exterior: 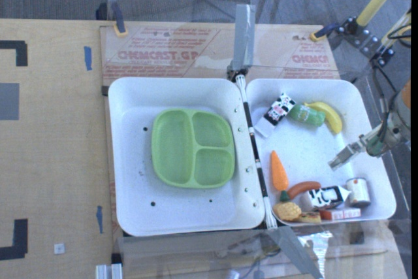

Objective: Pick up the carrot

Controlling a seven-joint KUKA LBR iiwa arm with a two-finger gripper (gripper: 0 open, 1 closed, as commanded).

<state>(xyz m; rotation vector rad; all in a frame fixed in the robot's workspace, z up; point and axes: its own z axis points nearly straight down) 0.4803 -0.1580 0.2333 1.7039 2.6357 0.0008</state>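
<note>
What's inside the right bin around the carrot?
The right bin holds the carrot near its left wall, with a sausage and cookie just below. What lies under that cluster is covered.

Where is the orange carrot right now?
The orange carrot lies in the right white bin, near its left wall, just above the red sausage.

Bare bin floor (313, 144) beside carrot (279, 170)

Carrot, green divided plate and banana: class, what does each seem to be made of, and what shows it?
Carrot: probably moulded plastic, with a flat, even orange. Green divided plate: likely matte plastic, one uniform colour with rounded moulded ridges. Banana: looks like smooth plastic, plain yellow with no blemishes.
</note>
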